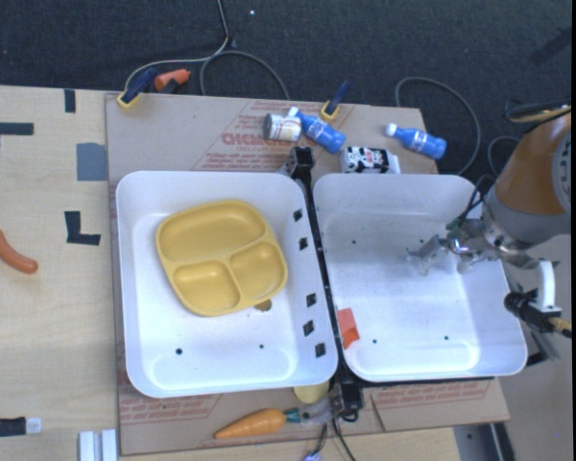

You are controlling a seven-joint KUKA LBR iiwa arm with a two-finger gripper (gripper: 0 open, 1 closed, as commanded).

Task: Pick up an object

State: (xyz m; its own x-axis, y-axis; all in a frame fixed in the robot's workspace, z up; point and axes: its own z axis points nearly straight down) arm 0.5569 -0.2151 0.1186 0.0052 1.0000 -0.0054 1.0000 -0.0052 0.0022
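The claw (442, 253) is seen low over the right bin (413, 361), near the bin's far right side. It is pointed to the left, over the bare white floor of the bin. How far the claw is open cannot be told, because it is small and blurred. Whether the floor is touched by it cannot be told either. Behind the claw, the grey arm with its orange band (536, 176) is seen coming in from the right.

A small orange tag (347, 327) is seen at the left edge of the right bin, near the black strip between the two bins.

The yellow plate (221, 255) is found in the left bin (211, 373), well apart from the claw. It is laid flat and turned a little, and it is split into three parts. A small dark thing (262, 305) is seen at its near edge, but what it is cannot be told.

Past the far side of the bins, two blue bottles (418, 141) and a black and white box (370, 160) are laid on the brown board. A carrot (252, 423) is laid at the near side. An orange sausage (12, 251) is laid far to the left on the bench.
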